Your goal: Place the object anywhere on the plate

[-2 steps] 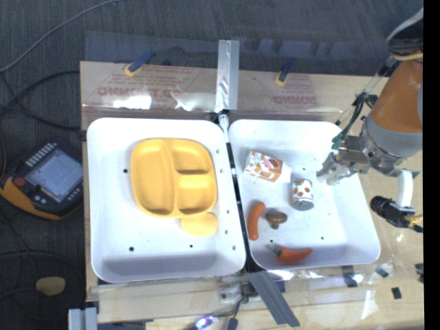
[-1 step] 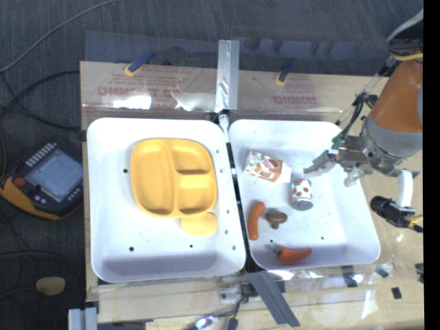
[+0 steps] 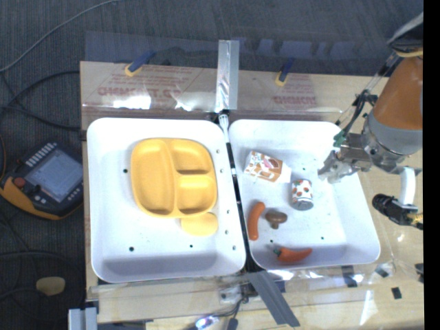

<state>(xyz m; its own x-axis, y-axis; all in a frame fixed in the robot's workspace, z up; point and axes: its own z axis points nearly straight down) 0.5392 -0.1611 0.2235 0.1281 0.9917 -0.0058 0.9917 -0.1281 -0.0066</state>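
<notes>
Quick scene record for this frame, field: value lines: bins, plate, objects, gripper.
left bin: holds the yellow divided plate, nothing on the plate
right bin: holds five loose items
items: snack box, small can, orange sausage, brown piece, red-orange pepper
gripper: over the right bin's right part, beside the small can, no item seen between its fingers
finger state: cannot tell
task status: no object on the plate yet

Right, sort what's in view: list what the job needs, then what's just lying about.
Job: plate, gripper, and the candidate objects in the right bin: carton, can, sausage, brown piece, carrot.

Lying about: pendant, cable, clips.
</notes>
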